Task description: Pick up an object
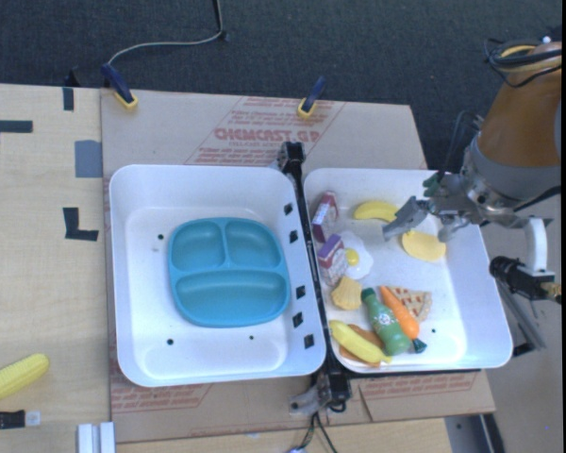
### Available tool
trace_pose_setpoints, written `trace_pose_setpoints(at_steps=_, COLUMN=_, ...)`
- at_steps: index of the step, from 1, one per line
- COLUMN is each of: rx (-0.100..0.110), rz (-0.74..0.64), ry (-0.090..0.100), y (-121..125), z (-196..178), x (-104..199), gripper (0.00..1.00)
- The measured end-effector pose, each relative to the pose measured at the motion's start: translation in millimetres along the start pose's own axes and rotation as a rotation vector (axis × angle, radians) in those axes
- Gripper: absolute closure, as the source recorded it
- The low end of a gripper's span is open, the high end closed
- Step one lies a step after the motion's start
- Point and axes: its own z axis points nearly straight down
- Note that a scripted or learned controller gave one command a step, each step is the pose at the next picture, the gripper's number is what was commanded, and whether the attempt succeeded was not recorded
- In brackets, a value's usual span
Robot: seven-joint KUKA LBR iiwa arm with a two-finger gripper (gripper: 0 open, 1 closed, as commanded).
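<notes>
Tool (407,217) poised over right bin (472,281), finger state impossible to tell; below, yellow slice (423,245), banana (374,210), green bottle (384,322), carrot (402,311); left bin (137,272) holding blue divided plate (230,271).

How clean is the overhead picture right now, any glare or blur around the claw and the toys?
Camera view: even, soft lighting; mild glare on the right bin's rim; the claw is slightly blurred; small toys like the green bottle look soft, not crisp; the blue plate is evenly lit.
</notes>
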Motion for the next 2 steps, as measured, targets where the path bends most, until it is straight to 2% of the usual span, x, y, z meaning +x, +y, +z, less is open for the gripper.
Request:
trace_pose_setpoints(at_steps=1, rx=0.003, rz=0.0, ry=0.001, y=48.6, z=130.2, x=25.3, gripper=0.0)
trace_pose_setpoints(at_steps=2, rx=-0.002, rz=0.004, ry=-0.003, y=-36.1, z=165.7, x=-49.1, gripper=0.0)
